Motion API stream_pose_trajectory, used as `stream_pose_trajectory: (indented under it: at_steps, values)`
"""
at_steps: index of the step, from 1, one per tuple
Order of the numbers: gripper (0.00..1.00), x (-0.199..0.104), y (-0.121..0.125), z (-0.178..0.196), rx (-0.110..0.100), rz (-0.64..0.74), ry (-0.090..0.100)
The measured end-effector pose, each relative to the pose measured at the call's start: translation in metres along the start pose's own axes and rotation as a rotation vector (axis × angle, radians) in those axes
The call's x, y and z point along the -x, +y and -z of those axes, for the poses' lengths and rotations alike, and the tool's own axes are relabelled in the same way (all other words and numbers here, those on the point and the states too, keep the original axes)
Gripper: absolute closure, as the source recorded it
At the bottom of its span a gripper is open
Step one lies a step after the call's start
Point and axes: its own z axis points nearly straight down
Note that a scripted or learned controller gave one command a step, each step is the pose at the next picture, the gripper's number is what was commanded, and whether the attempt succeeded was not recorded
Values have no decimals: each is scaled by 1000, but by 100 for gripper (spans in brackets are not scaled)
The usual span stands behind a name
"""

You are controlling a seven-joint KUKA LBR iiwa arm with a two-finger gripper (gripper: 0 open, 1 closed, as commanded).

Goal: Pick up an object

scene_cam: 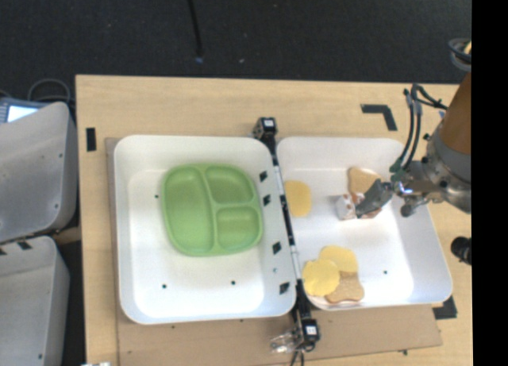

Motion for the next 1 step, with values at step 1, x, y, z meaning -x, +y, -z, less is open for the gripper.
stream_pose_trajectory:
  at_steps: [1]
  values:
    - [0,0,2,5,11,2,-2]
